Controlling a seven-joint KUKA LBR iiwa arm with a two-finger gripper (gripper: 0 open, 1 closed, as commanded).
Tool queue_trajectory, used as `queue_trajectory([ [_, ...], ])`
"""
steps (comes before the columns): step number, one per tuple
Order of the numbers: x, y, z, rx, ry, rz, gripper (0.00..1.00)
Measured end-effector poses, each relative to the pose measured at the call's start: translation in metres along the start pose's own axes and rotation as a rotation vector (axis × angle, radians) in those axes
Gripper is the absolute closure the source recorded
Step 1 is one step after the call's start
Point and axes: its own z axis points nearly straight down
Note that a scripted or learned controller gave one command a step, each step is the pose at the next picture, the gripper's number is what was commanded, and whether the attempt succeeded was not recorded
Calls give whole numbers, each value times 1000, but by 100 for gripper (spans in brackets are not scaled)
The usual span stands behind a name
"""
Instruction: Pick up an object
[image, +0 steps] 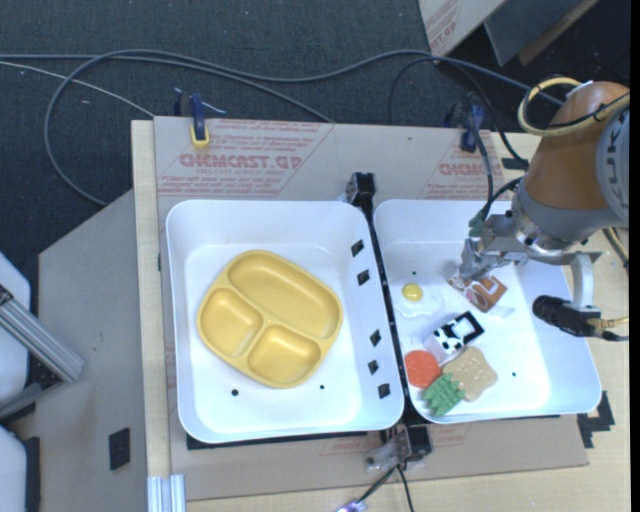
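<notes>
In the right bin (545, 365) lie several small toy foods. A brown and white piece (489, 293) rests near the middle, a yellow and white egg (412, 294) to its left. Further forward are a black and white block (458, 333), a red slice (421, 368), a tan toast (473, 372) and a green leafy piece (442, 396). My gripper (472, 272) hangs low over the bin, right at the upper left edge of the brown piece. Whether it touches that piece is unclear.
The left bin (200, 240) holds a yellow divided plate (270, 318). A black divider with clips (372, 290) runs between the bins. A black cable fitting (565, 314) lies over the right bin's right side. Blue clamps (198, 115) pin the cardboard at the back.
</notes>
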Motion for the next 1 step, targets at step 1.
queue_trajectory([
  [1,0,2,-54,-1,0,0,100],
])
